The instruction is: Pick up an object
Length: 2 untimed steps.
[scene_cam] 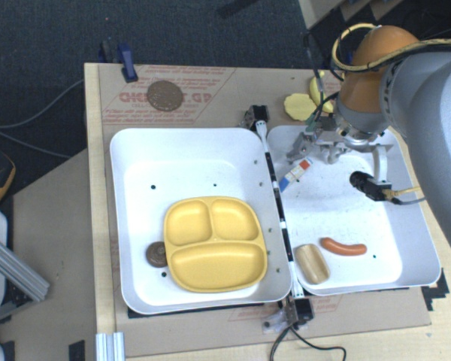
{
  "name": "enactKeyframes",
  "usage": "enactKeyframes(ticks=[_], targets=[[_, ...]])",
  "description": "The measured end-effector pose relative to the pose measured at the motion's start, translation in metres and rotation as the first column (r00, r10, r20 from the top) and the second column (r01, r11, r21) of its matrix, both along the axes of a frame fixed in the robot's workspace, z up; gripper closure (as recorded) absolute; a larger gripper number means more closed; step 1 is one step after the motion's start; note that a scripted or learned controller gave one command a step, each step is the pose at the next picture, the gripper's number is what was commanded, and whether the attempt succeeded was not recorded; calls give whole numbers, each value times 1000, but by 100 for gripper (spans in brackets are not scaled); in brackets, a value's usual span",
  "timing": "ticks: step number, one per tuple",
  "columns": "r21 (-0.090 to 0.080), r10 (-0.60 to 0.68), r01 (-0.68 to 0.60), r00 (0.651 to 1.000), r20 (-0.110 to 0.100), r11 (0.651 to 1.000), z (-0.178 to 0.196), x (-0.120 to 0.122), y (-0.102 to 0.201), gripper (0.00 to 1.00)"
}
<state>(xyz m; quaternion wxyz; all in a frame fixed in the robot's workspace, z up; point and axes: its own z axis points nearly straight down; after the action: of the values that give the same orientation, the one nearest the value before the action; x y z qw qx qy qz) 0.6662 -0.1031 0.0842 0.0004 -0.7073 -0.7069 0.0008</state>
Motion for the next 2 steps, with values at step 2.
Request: enactKeyframes(ticks=[2], targets=[[1,1,-1,1000,1,1000,1,0,11,0]])
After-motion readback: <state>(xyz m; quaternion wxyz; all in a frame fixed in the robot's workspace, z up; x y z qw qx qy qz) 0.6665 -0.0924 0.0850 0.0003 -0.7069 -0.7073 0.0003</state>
